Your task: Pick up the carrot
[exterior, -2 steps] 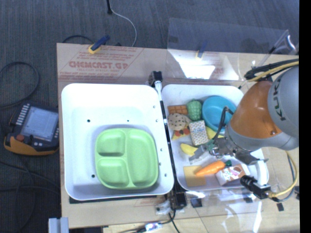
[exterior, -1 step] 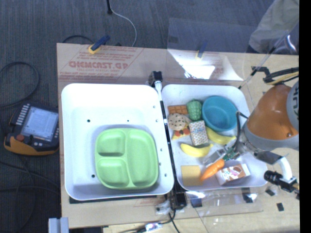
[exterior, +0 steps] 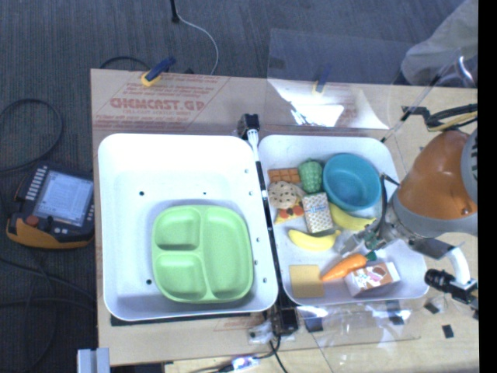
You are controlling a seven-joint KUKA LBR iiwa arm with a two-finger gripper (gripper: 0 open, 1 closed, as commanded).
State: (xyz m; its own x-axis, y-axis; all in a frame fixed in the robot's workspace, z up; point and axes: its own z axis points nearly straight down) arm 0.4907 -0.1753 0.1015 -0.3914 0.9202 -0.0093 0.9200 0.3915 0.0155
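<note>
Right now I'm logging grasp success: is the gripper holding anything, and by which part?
Cannot be told. The gripper sits right at the carrot's upper end, but its fingertips are too blurred to show a hold.

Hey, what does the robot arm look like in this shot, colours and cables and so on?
The arm comes in from the right as a rounded orange band over a grey wrist section. Thin dark cables loop above it near the bench edge. The gripper below is small, dark and metallic, too blurred to make out markings.

orange carrot (exterior: 343, 267), green tray (exterior: 203, 253), blue bowl (exterior: 352, 181)
</note>
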